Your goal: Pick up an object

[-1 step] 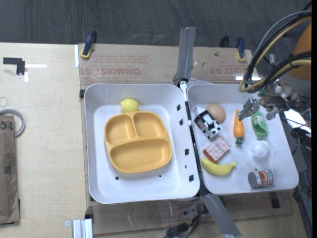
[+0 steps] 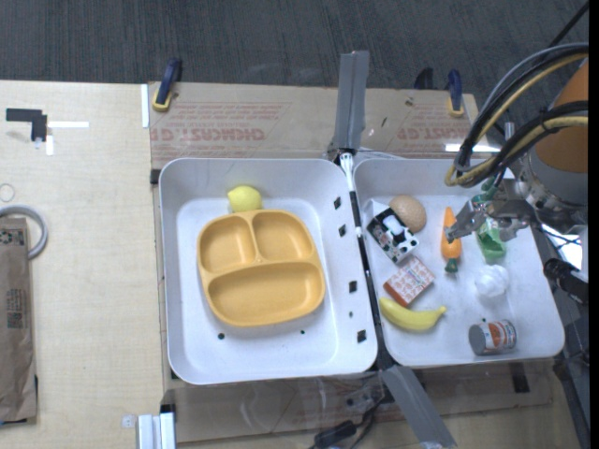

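Observation:
My gripper [image 2: 483,217] hangs over the upper right part of the right bin [image 2: 535,267], just above and between an orange carrot [image 2: 452,238] and a green object [image 2: 491,245]. Nothing shows as lifted; both lie on the bin floor. Below them rests a white crumpled piece [image 2: 490,282]. A yellow banana [image 2: 413,316], a red-and-white box [image 2: 409,282], a black-and-white carton [image 2: 392,232], a brown rounded item [image 2: 409,212] and a small can [image 2: 493,336] are spread over the rest of this bin.
The left bin [image 2: 178,251] holds a yellow divided plate [image 2: 260,267] with a lemon [image 2: 244,197] at its far edge. A grey divider bar [image 2: 351,101] runs between the bins. Black cables [image 2: 510,92] arc above the arm at right.

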Action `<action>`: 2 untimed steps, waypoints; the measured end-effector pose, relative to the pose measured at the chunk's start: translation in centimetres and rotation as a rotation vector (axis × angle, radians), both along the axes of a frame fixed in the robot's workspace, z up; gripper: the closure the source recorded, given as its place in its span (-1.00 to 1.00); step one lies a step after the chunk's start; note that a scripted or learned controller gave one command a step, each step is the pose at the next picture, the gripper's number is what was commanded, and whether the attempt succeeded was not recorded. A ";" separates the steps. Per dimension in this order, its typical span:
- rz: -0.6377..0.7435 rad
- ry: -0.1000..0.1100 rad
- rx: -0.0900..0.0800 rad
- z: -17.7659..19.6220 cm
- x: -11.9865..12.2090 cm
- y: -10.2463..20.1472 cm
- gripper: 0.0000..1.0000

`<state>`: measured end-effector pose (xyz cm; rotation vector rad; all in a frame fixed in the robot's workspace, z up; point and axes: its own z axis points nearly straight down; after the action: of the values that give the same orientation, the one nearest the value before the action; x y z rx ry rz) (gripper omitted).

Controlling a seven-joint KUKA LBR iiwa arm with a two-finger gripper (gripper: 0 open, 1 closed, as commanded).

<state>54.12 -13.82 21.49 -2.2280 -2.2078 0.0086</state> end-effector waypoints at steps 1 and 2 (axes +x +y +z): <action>0.015 -0.004 0.000 -11.8 2.1 -5.5 -1.00; 0.015 0.001 0.003 -11.3 2.1 -5.5 1.00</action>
<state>56.22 -19.31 10.17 -2.2095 -2.2227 0.0058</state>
